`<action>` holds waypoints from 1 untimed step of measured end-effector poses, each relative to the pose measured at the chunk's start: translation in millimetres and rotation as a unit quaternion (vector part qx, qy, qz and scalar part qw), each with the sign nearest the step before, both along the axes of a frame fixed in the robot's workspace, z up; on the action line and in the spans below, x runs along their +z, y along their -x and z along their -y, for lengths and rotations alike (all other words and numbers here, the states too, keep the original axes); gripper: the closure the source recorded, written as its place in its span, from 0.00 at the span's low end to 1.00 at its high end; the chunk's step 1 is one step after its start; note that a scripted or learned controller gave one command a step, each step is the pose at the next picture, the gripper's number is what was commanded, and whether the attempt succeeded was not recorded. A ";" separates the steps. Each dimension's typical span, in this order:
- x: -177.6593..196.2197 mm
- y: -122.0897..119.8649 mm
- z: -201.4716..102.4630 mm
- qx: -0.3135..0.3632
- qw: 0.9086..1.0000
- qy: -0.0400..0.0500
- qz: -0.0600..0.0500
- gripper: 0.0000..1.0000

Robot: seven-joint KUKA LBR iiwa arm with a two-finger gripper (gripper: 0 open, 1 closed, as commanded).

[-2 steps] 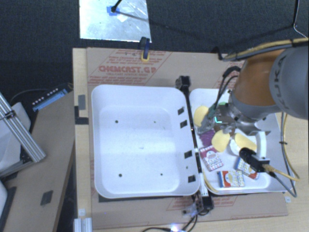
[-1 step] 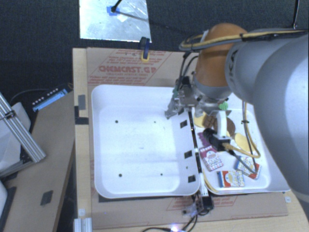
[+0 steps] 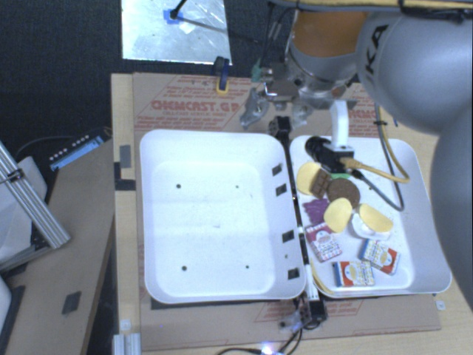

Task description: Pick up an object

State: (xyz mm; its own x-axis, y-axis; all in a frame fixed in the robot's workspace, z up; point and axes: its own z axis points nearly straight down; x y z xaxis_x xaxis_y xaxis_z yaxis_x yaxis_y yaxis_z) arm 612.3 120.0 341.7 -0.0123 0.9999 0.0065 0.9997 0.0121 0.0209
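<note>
My gripper [image 3: 270, 115] hangs above the far edge of the bench, over the divide between the two white bins, well clear of the objects. The right bin [image 3: 417, 220] holds a pile: a yellow round piece [image 3: 308, 176], a brown disc [image 3: 343, 191], a purple packet [image 3: 315, 210], another yellow piece [image 3: 338, 214] and a yellow-and-white piece [image 3: 373, 221]. Three small printed cartons [image 3: 324, 243] [image 3: 352, 273] [image 3: 380, 256] lie toward the bin's near edge. Nothing is seen held in the gripper.
The left bin [image 3: 214, 213] sits beside the right one, with black clips [image 3: 287, 191] along the shared wall. A shiny metal sheet [image 3: 176, 19] lies beyond the bench. The grey arm [image 3: 414, 65] overhangs the right bin's far corner.
</note>
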 end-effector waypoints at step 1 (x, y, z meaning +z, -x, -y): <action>-101.5 17.7 -102.6 0.001 1.000 0.002 -0.014 0.00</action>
State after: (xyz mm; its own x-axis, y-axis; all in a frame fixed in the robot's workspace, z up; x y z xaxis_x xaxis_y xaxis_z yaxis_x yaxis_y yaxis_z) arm 594.6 222.6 240.2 -0.0138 0.9999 0.0024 0.9999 0.0138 -0.0073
